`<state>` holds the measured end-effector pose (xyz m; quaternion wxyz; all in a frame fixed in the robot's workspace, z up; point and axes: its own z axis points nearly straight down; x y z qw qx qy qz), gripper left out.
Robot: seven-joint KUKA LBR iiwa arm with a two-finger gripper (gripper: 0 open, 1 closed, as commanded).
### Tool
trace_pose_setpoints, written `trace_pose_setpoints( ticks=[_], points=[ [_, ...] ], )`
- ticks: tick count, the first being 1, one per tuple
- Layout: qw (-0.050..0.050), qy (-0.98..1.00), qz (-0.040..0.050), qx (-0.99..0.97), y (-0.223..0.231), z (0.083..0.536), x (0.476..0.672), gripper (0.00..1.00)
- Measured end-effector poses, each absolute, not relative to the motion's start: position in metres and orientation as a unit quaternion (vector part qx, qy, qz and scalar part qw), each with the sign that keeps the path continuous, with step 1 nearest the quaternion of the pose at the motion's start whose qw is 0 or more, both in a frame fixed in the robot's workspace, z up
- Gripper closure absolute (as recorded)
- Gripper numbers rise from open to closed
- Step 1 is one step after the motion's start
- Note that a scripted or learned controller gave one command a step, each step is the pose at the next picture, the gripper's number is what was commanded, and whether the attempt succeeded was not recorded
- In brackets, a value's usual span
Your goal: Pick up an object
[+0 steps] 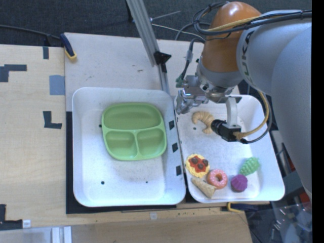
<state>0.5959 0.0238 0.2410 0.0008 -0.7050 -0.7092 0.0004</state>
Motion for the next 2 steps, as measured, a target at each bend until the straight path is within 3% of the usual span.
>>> trace_pose_setpoints(
  ticks=[1,2],
  points=[
    [0.001,-0.709,0.0010,-0.705,0.0709,0.2299,0.5981,1.00],
    [0.000,-0.708,0.0012,-0.706,0.0682,0.2305,0.5982,0.00]
  ],
)
